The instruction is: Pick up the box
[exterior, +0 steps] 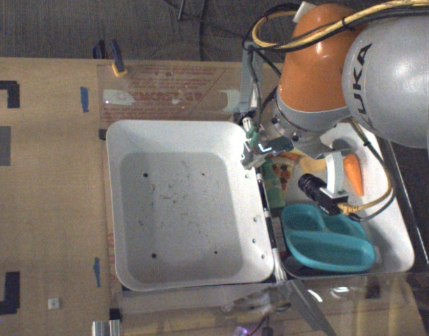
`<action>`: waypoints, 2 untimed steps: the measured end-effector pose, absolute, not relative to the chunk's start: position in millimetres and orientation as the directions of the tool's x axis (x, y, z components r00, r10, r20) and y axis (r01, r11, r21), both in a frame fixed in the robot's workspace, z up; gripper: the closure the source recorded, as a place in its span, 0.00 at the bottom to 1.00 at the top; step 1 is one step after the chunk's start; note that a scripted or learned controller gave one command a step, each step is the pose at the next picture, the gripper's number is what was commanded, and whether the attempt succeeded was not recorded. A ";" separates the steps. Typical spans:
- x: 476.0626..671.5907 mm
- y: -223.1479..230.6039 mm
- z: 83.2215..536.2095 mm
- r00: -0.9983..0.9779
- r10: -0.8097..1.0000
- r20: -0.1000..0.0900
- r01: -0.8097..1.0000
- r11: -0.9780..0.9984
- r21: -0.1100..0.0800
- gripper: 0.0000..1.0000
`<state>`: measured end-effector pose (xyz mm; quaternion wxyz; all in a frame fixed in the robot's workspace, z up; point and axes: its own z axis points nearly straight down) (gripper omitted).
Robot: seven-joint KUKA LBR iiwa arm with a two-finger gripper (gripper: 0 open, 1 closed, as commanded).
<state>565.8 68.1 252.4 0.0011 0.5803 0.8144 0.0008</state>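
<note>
A narrow green box (274,182) with a printed face lies along the left wall of the right bin (402,242). The arm reaches in from the right, and its orange band and grey wrist cover the bin's upper part. My gripper (262,148) sits low at the bin's top left corner, just above the upper end of the box. The wrist hides whatever is under the gripper there.
A teal divided plate (326,240) fills the lower part of the right bin. An orange carrot (353,175) lies by a white item at the right, and a yellow piece (311,164) is near the wrist. The left bin (116,187) stands alongside.
</note>
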 end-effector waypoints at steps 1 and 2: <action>569.2 147.1 107.4 -0.429 0.903 0.000 0.903 0.429 0.001 1.00; 522.2 214.5 93.2 -0.481 0.877 -0.003 0.877 0.481 0.018 1.00</action>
